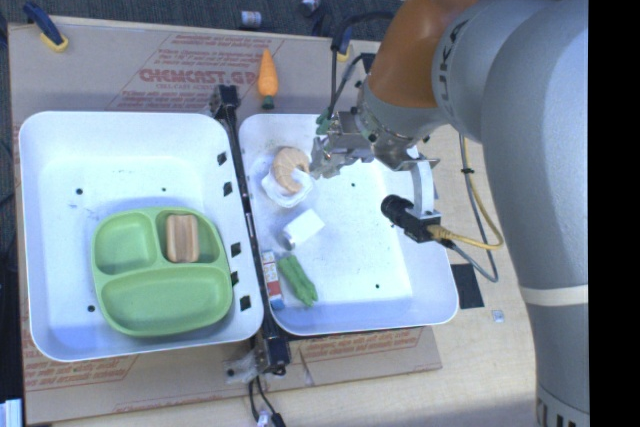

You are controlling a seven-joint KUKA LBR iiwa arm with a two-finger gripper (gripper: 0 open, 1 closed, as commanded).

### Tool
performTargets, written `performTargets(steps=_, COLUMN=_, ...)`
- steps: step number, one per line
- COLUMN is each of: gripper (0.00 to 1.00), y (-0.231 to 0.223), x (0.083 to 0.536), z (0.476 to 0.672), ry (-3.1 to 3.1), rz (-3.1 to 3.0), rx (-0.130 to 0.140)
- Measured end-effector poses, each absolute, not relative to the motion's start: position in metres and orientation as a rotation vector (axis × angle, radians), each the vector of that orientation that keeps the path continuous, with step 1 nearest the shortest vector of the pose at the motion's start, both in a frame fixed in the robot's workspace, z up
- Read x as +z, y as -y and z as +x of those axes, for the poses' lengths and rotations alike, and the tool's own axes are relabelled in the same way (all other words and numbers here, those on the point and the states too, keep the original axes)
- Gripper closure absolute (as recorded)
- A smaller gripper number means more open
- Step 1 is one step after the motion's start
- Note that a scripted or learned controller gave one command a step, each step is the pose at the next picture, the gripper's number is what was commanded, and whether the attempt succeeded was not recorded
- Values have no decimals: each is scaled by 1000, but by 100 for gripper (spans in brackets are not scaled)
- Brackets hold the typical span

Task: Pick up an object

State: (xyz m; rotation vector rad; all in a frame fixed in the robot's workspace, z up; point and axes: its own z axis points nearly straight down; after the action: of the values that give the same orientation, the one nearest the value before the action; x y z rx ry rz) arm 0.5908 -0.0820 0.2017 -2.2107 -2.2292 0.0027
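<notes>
Since the bench is viewed from above at a slant, the nearest things come first: the green leafy toy vegetable (297, 279) lies low in the right white bin (400, 300), close against the dividing wall, its long axis running roughly up and down the view, with a small red-and-white packet (271, 277) just beside it on the rim between the bins. A little farther in sits a small white block (303, 228), tilted, and beyond that the round tan bread-like disc (290, 169) rests on a crumpled clear wrapper (283, 189) near the bin's upper left part. The gripper (327, 155) hangs over this same corner, just to the right of the disc and very near it, so the disc lies to the left of the tool; I judge it the likeliest thing to be picked. Whether the fingers are spread or closed cannot be told, as the wrist and cables hide them; nothing is seen held between them. The wrapper under the disc and the bin's nearby wall could hamper a clean grasp. In the left white bin (60, 155) a green divided plastic plate (160, 300) carries a brown oblong piece (181, 237), well apart from the arm. Farthest off, an orange toy carrot (267, 75) lies on the cardboard beyond the bins.
</notes>
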Motion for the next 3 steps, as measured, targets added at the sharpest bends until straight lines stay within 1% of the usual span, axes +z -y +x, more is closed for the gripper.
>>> performTargets(steps=1, gripper=100, y=63, x=203, z=551, ry=2226, rz=-2213, rx=4)
performTargets(steps=2, gripper=0, y=63, x=203, z=551, ry=2226, rz=-2214, rx=4)
performTargets(steps=3, gripper=0, y=96, x=103, z=597, ry=2225, rz=-2213, rx=7)
